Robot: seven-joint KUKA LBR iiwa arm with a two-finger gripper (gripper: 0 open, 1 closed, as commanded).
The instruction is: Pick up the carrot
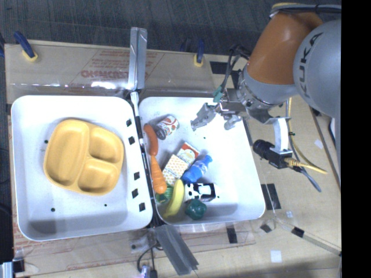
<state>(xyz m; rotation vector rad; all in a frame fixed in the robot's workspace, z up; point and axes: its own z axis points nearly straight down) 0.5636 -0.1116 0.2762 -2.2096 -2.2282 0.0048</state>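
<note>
in the camera view, the bench carries two shallow white bins side by side. the left bin holds a yellow divided tray lying flat near its middle. the right bin holds a cluster of items toward its seven o'clock side. the carrot lies along the left wall of the right bin, pointing roughly from twelve to six o'clock, its green top at the lower end. a reddish sausage lies just at the carrot's twelve o'clock, and a small red and white can sits near that, at its one o'clock. a patterned carton and a blue bottle lie at the carrot's three o'clock, with a banana, a green round item and a black and white toy below them. the gripper hangs over the right bin's twelve o'clock part, well apart from the carrot, its fingers spread apart with nothing between them. the grey arm with its orange band comes in from three o'clock.
</note>
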